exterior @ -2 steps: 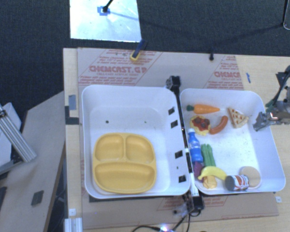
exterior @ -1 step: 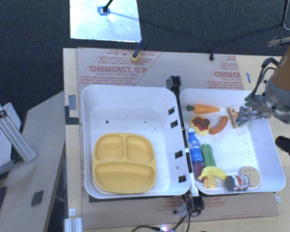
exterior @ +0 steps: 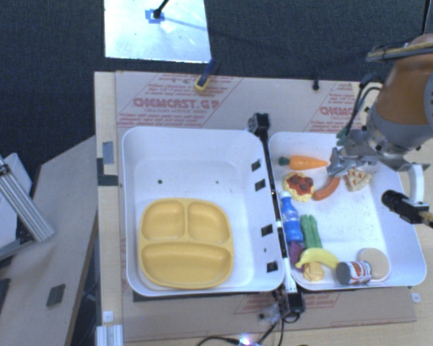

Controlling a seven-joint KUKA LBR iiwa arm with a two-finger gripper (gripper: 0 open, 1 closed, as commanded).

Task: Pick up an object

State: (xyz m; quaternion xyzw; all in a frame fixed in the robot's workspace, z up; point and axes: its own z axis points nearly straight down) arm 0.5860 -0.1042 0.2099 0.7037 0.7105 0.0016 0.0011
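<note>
The gripper [exterior: 344, 166] hovers low over the sausage [exterior: 327, 188] in the right bin [exterior: 404, 265]; nothing looks lifted, and I cannot tell its opening.

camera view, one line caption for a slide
Arm's tool low in the right bin among toy food; yellow divided plate in the left bin.

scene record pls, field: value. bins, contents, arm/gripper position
left bin: yellow divided plate
right bin: carrot, pizza slice, sausage, blue bottle, green vegetable, banana, can, round cookie
arm: reaching in from the right, over the right bin's far end
gripper: low, beside sausage and a waffle-like piece
grasp: cannot tell
</note>
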